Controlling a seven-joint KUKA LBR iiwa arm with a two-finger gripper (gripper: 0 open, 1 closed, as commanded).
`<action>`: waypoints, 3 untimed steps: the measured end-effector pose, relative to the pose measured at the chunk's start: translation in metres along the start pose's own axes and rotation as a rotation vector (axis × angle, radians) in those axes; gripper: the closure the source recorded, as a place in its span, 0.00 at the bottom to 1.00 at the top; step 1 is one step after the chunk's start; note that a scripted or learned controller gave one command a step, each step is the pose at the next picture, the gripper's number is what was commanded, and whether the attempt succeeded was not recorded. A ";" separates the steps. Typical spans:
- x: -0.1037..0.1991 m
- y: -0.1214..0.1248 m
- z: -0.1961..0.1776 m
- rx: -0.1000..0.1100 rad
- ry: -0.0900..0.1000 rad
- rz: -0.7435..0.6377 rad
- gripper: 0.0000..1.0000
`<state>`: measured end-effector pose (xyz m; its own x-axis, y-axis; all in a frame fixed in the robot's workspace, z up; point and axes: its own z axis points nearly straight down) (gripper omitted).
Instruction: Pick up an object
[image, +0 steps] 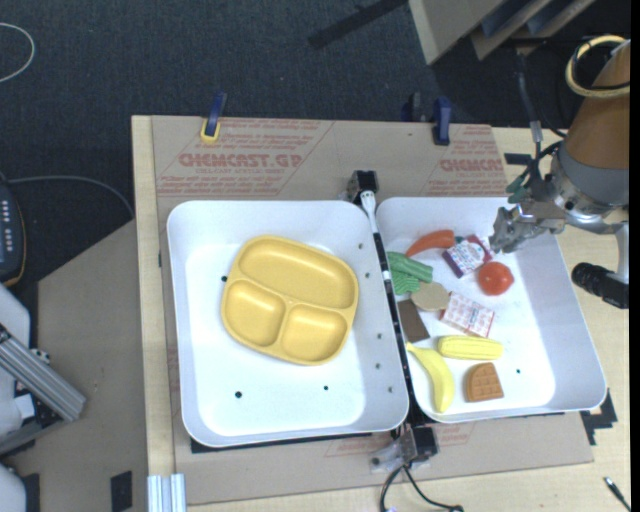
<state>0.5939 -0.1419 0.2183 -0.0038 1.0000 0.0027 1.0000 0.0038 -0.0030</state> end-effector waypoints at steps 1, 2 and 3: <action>0.028 -0.034 -0.002 0.000 -0.001 0.001 1.00; 0.071 -0.078 -0.001 0.002 0.000 0.001 1.00; 0.103 -0.110 -0.003 0.001 0.000 0.001 1.00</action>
<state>0.4839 -0.0390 0.2223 -0.0027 1.0000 0.0025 1.0000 0.0027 -0.0038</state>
